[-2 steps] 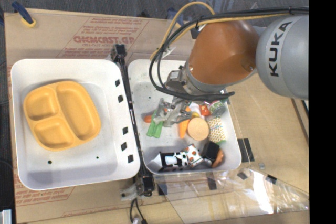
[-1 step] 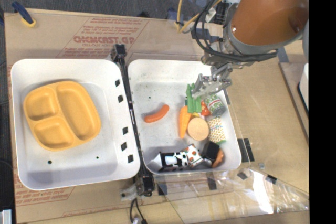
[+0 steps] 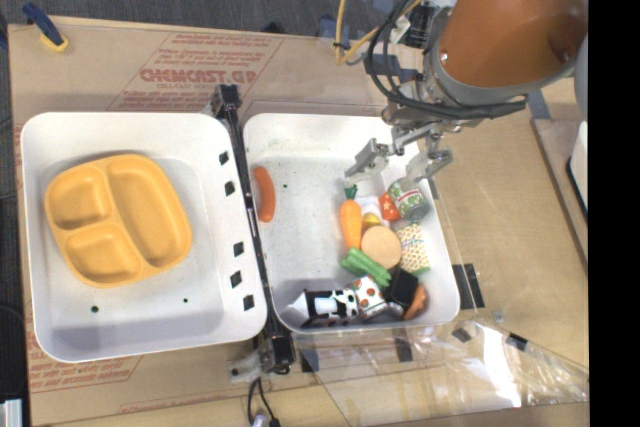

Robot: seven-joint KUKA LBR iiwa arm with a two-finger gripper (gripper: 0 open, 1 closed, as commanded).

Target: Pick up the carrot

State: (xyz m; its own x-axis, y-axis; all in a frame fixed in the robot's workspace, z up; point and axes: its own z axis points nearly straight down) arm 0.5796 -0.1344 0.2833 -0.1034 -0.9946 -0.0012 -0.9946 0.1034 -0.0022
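The carrot (image 3: 350, 224), orange with a small green top, lies in the right bin (image 3: 300, 145) at the left side of a pile of toy food. My gripper (image 3: 400, 160) hangs over the back of that bin, just above and to the right of the carrot. It is open, with its two fingers (image 3: 365, 158) spread wide and nothing between them. The carrot rests on the bin floor, apart from the fingers.
A red sausage (image 3: 264, 193) lies by the right bin's left wall. Beside the carrot are a round tan slice (image 3: 380, 245), a corn cob (image 3: 413, 248), a green-and-red can (image 3: 408, 200), a green piece (image 3: 367, 267) and a cow-patterned carton (image 3: 335, 305). A yellow divided plate (image 3: 118, 218) sits in the left bin (image 3: 60, 335).
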